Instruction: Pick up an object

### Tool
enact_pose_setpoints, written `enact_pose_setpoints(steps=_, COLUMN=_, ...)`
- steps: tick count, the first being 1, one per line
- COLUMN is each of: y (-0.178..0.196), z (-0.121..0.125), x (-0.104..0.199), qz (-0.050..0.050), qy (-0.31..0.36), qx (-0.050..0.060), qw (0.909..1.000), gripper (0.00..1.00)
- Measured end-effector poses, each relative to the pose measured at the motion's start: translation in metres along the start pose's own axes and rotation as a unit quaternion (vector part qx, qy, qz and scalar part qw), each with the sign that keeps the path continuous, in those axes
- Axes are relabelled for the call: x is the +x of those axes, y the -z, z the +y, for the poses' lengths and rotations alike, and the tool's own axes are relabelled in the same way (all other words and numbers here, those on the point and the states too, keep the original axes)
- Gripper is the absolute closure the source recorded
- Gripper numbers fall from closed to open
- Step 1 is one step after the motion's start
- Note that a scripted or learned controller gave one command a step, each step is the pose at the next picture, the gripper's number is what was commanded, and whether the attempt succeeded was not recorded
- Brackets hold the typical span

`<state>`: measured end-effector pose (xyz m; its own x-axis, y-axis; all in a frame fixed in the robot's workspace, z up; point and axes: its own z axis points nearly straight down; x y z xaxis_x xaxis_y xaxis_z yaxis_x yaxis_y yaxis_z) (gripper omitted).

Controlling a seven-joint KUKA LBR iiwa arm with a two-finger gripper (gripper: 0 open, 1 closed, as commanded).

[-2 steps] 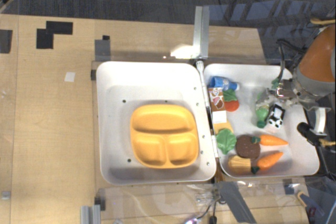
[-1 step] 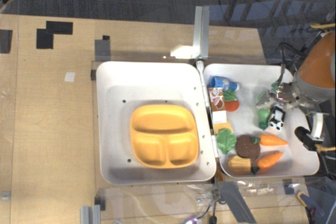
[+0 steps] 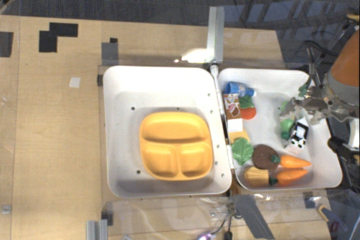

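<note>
Camera view: the gripper [image 3: 308,103] is positioned low over the right-hand part of the right bin [image 3: 264,77], just above a green toy [image 3: 288,127] and a black-and-white cow figure [image 3: 298,136]; whether the claw is open, closed or gripping cannot be determined from this angle. No object is visibly between its parts, so no pick is confirmed. Candidate objects all lie in the right bin: the green toy and cow figure directly under the wrist are the likeliest targets. Risk: these two items touch or nearly touch, so a descent between them may push one aside or pinch both; proximity to the bin's right wall may also deflect the approach. Further clutter occupies the bin: two carrots [image 3: 292,168] along the front edge, a brown round piece [image 3: 263,157], a corn cob [image 3: 256,177], a green leafy piece [image 3: 242,150], and packaged items with a blue object [image 3: 236,89] along the left wall. The left bin [image 3: 121,121] holds a yellow divided tray [image 3: 176,144], well apart from the work area.
</note>
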<state>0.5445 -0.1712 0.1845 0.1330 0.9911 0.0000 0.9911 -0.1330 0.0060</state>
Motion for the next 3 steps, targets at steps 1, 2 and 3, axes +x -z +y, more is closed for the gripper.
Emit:
enact_pose_setpoints(steps=1, y=-0.0687, z=0.0172, x=-0.0191, qz=-0.003, qy=-0.031, qx=-0.014, qw=0.9994, gripper=0.0)
enact_pose_setpoints(steps=2, y=-0.0689, z=0.0171, x=-0.0192, qz=-0.003, qy=-0.031, qx=-0.014, qw=0.9994, gripper=0.0)
enact_pose_setpoints(steps=3, y=-0.0764, z=0.0161, x=-0.023, qz=-0.002, qy=-0.063, qx=-0.023, qw=0.9977, gripper=0.0)
